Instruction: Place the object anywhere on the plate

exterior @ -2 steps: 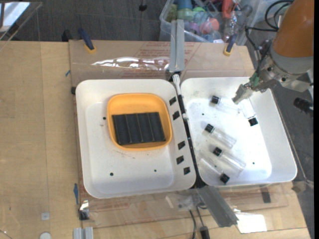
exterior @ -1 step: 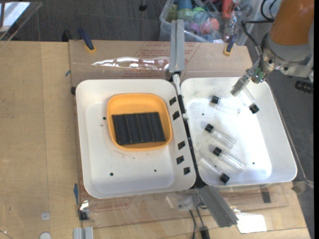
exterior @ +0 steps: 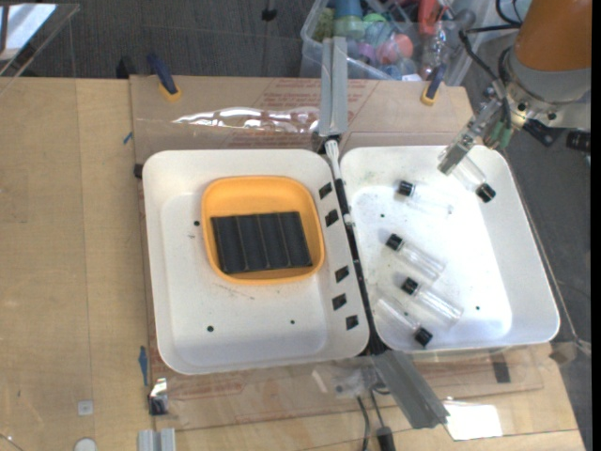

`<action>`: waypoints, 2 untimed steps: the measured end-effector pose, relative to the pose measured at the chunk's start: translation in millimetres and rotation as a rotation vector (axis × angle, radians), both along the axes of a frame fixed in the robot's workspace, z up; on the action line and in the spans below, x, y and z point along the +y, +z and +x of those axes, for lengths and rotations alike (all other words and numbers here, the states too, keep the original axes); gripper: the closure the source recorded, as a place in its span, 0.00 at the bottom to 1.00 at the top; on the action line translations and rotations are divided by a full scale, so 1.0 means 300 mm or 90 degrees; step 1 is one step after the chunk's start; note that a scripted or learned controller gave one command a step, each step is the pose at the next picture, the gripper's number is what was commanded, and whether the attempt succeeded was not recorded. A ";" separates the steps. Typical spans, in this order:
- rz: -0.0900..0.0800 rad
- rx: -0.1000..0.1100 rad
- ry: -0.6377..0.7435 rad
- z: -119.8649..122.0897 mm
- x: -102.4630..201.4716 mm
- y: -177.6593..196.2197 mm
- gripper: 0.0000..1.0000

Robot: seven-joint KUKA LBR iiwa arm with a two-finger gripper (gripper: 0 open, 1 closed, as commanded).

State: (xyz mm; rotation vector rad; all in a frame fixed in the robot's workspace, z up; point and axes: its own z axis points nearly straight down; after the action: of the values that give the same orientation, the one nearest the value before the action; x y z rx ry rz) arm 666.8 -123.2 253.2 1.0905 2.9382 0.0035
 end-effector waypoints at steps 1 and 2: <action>0.000 0.000 -0.002 -0.038 -0.067 0.140 1.00; -0.002 -0.001 0.168 -0.062 -0.161 0.373 1.00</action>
State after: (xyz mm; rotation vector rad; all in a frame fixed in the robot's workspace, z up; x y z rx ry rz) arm 648.3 -171.6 365.1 0.6949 3.0538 0.0011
